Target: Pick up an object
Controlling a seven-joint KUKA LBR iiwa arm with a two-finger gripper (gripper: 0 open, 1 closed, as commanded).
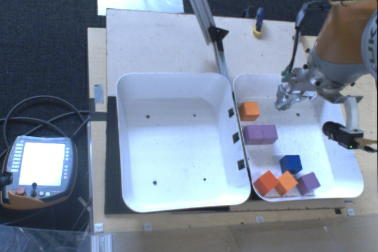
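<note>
My gripper [285, 101] hangs over the far middle of the right bin [348, 186], above and to the right of an orange cube [250, 110]. Nothing shows between its fingers. A long purple block [260, 134] lies below the orange cube near the bin's left wall. Toward the near edge sit a blue cube [291, 163], an orange-red block [267, 182], a smaller orange cube [287, 182] and a purple cube [308, 183], clustered close together.
The left bin [133, 127] stands beside the right one, sharing a divider with black clips [235, 137]. A slanted metal pole [199, 0] crosses above the far edge. A teach pendant [36, 171] lies off the bench at left.
</note>
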